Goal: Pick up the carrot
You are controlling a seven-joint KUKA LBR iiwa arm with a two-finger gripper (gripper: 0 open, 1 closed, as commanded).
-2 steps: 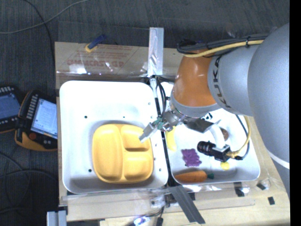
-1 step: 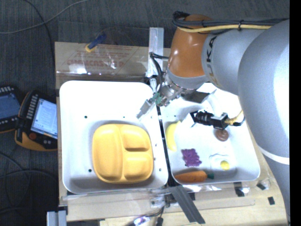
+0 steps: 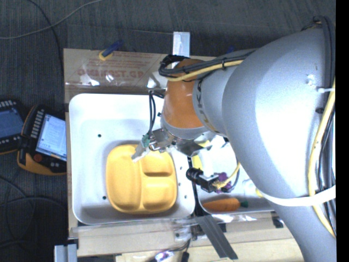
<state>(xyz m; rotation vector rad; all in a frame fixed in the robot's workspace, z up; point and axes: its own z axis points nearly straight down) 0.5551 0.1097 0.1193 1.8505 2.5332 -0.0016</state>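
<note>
Carrot (image 3: 222,204), a smooth orange tapered one, lies in the right white shallow bin (image 3: 248,209), below and right of the end effector (image 3: 148,144), which hangs over the yellow plastic divided tray (image 3: 142,182) in the left white bin (image 3: 90,119); its grip state I cannot tell.

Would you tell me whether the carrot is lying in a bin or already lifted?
Lying in the right bin: the carrot rests on its floor.

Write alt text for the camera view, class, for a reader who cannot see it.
A grey robot arm with an orange band reaches over two white bins. A carrot lies in the right bin, while a yellow divided tray sits in the left bin.
</note>
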